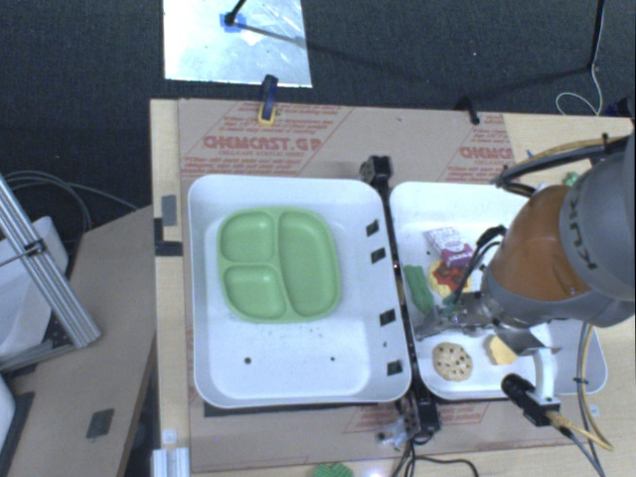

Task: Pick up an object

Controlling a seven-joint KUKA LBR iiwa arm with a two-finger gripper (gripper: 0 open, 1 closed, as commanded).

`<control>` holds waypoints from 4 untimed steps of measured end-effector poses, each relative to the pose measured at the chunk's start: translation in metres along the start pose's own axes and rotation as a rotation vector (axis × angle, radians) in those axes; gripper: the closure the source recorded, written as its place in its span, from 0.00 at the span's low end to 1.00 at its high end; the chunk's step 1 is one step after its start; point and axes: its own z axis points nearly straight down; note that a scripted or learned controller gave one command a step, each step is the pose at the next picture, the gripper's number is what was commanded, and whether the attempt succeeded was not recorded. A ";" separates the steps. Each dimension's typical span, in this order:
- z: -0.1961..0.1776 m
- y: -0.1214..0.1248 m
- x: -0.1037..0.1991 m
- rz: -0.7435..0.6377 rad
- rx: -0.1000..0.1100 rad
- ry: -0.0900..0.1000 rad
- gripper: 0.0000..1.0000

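Observation:
My arm reaches in from the right over the right bin point(467, 197), its orange band and grey wrist covering much of the bin's right half. The gripper point(444, 315) hangs low near the bin's left side. Just below it lies a round chocolate-chip cookie point(453, 361). A yellow wedge point(500, 350) sits to the cookie's right, partly under the wrist. A green elongated piece point(418, 287) lies along the bin's left wall. A pink and purple packet point(447, 245) and something red point(444, 277) lie just above the gripper.
The left bin point(298, 366) holds a green divided plate point(278, 264). A black clamp strip point(391, 276) runs between the two bins. Brown board point(328, 137) lies under both bins, and a shiny sheet point(238, 28) is on the floor beyond.

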 end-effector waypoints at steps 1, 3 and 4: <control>-0.042 0.065 -0.027 0.006 -0.010 -0.008 0.00; -0.002 0.111 -0.035 0.005 -0.005 -0.006 0.00; -0.038 0.115 -0.081 0.012 -0.005 -0.008 0.00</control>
